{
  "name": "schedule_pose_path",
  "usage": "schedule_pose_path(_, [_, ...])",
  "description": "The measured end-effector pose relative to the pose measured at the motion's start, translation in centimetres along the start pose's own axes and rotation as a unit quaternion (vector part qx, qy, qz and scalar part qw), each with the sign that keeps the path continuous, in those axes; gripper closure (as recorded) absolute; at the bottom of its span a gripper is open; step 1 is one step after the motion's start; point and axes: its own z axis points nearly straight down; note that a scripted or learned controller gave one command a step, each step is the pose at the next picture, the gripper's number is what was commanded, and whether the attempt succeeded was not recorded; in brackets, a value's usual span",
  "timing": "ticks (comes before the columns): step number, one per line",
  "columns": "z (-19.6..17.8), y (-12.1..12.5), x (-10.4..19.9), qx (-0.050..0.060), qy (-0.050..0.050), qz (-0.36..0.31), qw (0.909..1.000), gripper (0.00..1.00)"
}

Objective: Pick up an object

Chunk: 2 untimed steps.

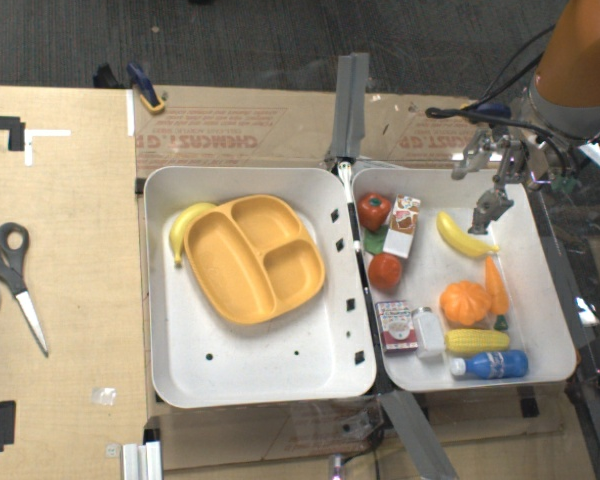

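At the moment inspected, the claw (490, 211) hung over the upper part of the right bin (545, 268), at about two o'clock from that bin's centre, with the grey and orange arm (578, 48) entering from the right. The nearest candidate for the pick was the banana (465, 238), lying just beside the claw at roughly seven o'clock from it, with its long axis running from ten o'clock to four o'clock across the bin floor. The lower fingertip appeared close to the banana's upper end; whether it touched could not be determined. Whether the claw's fingers stood apart or together could not be told from this view, the fingers being small and seen partly end-on, and nothing was seen clamped between them. Further objects lay in the same bin: an orange (465, 303) and a carrot (495, 288) at six o'clock from the claw, a corn cob (477, 341) and a blue bottle (492, 365) beyond them near the bin's lower edge, and two tomatoes (375, 210) with a small carton (403, 226) toward nine o'clock. The left bin (180, 368) held a yellow divided plate (252, 258) and a second banana (185, 226), both well apart from the claw. In the inspector's judgement the pick had not been achieved, and the coming move would call for a short descent toward seven o'clock with the fingers set across the banana's long axis.
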Motion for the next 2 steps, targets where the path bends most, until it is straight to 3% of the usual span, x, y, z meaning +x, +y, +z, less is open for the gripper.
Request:
schedule_pose_path(1, [13.3, 0.8, 3.2, 0.0, 0.001, 0.05, 0.9988, 0.0])
schedule_pose_path(2, [15.0, -2.5, 8.0, 0.0, 0.0, 0.08, 0.9968, 0.0])
